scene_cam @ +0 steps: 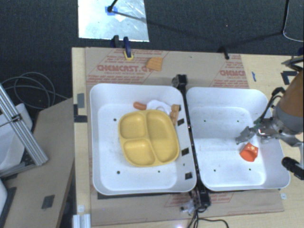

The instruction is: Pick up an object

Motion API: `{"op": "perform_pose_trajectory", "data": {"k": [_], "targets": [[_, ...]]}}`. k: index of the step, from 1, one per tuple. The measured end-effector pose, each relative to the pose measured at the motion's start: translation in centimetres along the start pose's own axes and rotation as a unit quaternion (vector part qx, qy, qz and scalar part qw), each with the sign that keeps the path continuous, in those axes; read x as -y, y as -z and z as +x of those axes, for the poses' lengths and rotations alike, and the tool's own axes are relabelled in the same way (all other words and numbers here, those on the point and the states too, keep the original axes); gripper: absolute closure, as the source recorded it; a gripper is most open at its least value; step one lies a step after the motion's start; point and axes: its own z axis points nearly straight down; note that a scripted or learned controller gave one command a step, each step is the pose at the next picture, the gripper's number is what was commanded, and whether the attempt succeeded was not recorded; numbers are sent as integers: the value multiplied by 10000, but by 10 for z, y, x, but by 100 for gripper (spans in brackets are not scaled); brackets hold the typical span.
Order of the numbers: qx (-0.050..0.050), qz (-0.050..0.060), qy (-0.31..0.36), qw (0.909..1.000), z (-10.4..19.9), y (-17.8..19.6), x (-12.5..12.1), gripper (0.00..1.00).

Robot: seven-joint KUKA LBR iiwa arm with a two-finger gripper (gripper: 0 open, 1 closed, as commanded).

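An orange object (249,152) is seen lying in the right bin (223,175), near its right wall, just below the gripper (247,136). How far the claw is spread can't really be told from this angle. A yellow divided plate (148,137) is parked in the left bin (104,127).

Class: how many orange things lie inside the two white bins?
2: an orange piece in the right bin, beside the pincer; a small orange stick behind the yellow tray. More may hide underneath.
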Motion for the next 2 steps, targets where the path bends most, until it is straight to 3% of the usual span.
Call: {"op": "perform_pose_trajectory", "data": {"k": [1, 2], "targets": [[-7, -23, 21, 10000, -10, -50, 24, 0], [5, -56, 33, 10000, -9, -37, 21, 100]]}}
